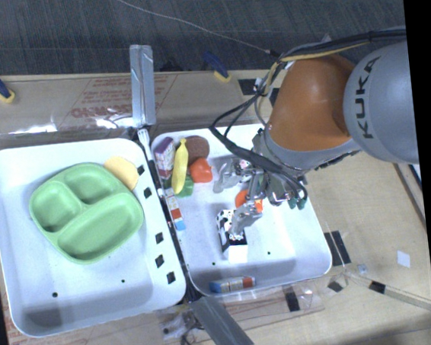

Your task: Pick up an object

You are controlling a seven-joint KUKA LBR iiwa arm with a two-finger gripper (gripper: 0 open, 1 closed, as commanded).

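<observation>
My gripper (pixel 243 212) hangs over the middle of the right bin (pixel 303 243), reaching in from the right under the orange wrist band. A small black-and-white object (pixel 227 228) lies on the bin floor right beside and below it. A small orange piece (pixel 242 199) shows against the gripper; I cannot tell whether it is held. At the bin's back left lie a yellow banana (pixel 178 166), a purple item (pixel 164 152), a brown item (pixel 198 147) and a red-orange fruit (pixel 200 170) with a green piece (pixel 185 186).
A marker-like stick (pixel 232 284) lies along the right bin's front wall. The left bin (pixel 30 302) holds a green divided plate (pixel 88 210) and a yellow lemon-like object (pixel 122 170). Cables loop beside the wrist. A metal bar (pixel 143 84) stands behind the bins.
</observation>
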